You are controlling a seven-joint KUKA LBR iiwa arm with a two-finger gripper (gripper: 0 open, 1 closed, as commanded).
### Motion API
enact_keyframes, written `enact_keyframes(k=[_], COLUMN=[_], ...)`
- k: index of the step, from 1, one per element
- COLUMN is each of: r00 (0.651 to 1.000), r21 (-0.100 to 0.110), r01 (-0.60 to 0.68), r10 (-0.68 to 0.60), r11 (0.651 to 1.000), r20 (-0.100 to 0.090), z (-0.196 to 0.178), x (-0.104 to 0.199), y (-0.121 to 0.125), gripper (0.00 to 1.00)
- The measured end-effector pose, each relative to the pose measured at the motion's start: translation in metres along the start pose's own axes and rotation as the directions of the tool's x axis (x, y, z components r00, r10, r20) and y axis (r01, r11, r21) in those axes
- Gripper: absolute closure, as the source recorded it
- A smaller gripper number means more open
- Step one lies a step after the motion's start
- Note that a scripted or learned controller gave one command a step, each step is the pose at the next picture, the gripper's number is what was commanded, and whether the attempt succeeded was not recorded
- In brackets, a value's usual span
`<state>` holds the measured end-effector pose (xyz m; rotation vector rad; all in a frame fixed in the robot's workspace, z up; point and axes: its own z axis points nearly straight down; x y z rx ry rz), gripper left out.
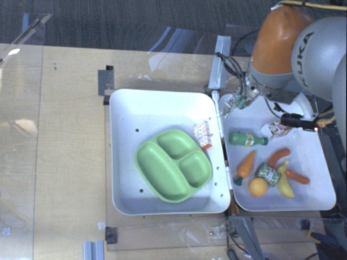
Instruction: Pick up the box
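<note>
- Box [203,134] is lying in left bin [124,145], centre-right of frame, by green tray [172,164]; not yet picked.
- Gripper [237,102] is being held upper right, well apart from box; open/closed can't be told.
- Reach, grasp, lift are being left to do.

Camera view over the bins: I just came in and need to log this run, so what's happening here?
A KUKA arm reaches in over the right bin, its gripper near that bin's top left corner. The small box lies in the left bin beside the green divided plate, untouched. Toy foods, including a green bottle, carrot and banana, sit in the right bin.
</note>
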<state>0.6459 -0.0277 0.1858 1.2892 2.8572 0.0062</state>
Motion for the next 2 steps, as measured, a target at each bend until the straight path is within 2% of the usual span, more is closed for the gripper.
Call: enact_keyframes(k=[1, 2], r00=[1.000, 0.992], r21=[-0.001, -0.002], r01=[0.013, 0.126], r10=[-0.013, -0.126], r11=[1.000, 0.992], r20=[0.000, 0.004], z=[-0.014, -0.030], x=[0.015, -0.018], y=[0.042, 0.007], gripper=[1.00, 1.00])
